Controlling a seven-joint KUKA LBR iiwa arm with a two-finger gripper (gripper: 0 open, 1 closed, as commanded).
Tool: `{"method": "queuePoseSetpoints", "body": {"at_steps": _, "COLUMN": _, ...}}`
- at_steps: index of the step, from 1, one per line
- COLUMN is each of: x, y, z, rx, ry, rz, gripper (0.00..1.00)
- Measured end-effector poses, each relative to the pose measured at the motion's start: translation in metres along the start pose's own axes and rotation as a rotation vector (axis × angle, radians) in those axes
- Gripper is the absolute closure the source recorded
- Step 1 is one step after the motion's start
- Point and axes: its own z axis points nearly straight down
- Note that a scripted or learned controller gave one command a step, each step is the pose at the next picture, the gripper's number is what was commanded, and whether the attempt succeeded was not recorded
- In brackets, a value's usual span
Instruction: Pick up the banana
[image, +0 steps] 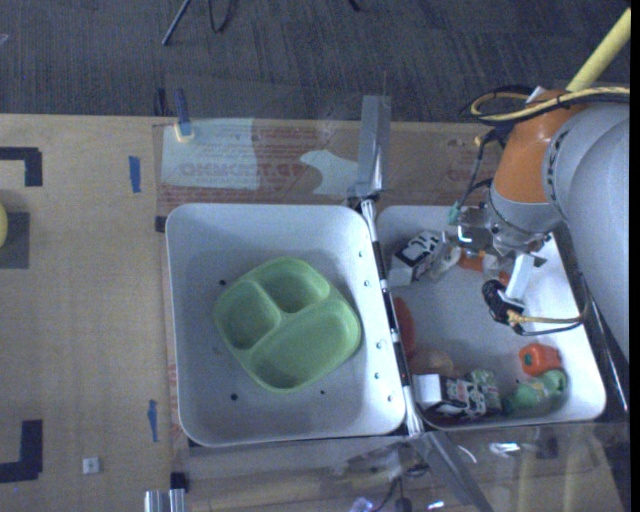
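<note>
My gripper hangs over the upper left part of the right bin, pointing left from the orange-banded wrist. No yellow thing shows at its tip. Below it, near the bin's left wall, lies a pale tan rounded object; I cannot tell whether this is the banana. It lies apart from the gripper, roughly a hand's width toward the front of the bin.
The left bin holds a green divided plate. In the right bin lie a red item by the left wall, a white box, a patterned packet, a green item and an orange item. A black cable dangles from the wrist.
</note>
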Motion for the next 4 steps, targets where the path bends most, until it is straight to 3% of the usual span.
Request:
{"method": "queuePoseSetpoints", "body": {"at_steps": 1, "x": 0.001, "y": 0.014, "z": -0.069, "rx": -0.041, "ry": 0.009, "rz": -0.101, "gripper": 0.0}}
{"method": "queuePoseSetpoints", "body": {"at_steps": 2, "x": 0.032, "y": -0.018, "z": 0.003, "rx": -0.035, "ry": 0.019, "rz": 0.271, "gripper": 0.0}}
{"method": "queuePoseSetpoints", "body": {"at_steps": 3, "x": 0.01, "y": 0.019, "z": 0.002, "rx": -0.008, "ry": 0.022, "rz": 0.669, "gripper": 0.0}}
{"method": "queuePoseSetpoints", "body": {"at_steps": 4, "x": 0.013, "y": 0.021, "z": -0.01, "rx": -0.025, "ry": 0.024, "rz": 0.664, "gripper": 1.0}}
